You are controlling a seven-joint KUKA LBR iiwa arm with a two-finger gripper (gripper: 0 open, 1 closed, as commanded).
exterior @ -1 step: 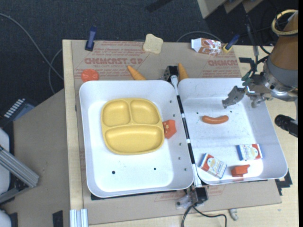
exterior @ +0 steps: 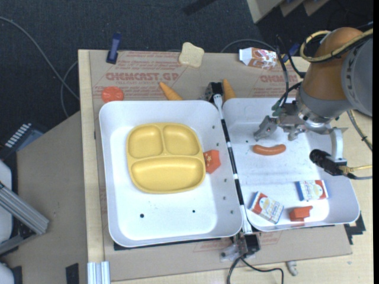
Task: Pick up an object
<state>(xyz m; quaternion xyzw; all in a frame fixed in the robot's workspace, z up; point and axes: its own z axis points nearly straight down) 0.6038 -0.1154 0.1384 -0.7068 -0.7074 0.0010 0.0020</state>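
Note:
My gripper (exterior: 278, 129) hangs over the right bin (exterior: 249, 114), its two grey fingers spread apart with nothing between them. A sausage (exterior: 268, 149) lies just below the fingertips on the bin floor. Lower in the same bin lie a small milk carton (exterior: 266, 207), a blue and white carton (exterior: 311, 189) and a red block (exterior: 301, 212). A yellow divided plate (exterior: 166, 158) fills the middle of the left bin (exterior: 118, 123), with a small orange-red piece (exterior: 211, 160) at its right edge.
On the cardboard behind the bins lie a bread slice (exterior: 191, 54), a blue peg (exterior: 113, 48), a red disc (exterior: 111, 93), two carrot pieces (exterior: 170, 92) and a small carton (exterior: 259, 57). Cables run beside the arm on the right.

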